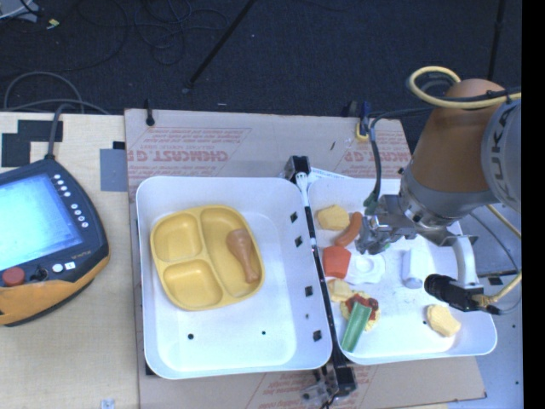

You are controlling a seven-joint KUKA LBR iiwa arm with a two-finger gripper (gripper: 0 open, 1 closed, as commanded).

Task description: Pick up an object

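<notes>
Arm over the toy food bin

The gripper (pixel 368 244) sits above the orange block (pixel 336 262); its finger state is unclear.

Teach pendant (pixel 43 237) left of bench

Could not tell the gripper (pixel 368 239) fingers' state, blurred and crowded among toy foods. Hid part of the right bin (pixel 477 341) floor beneath the arm (pixel 456 156). Cut off the teach pendant (pixel 43 237) at the left edge. Left the small white piece (pixel 368 267) beneath the gripper unidentifiable.
</notes>
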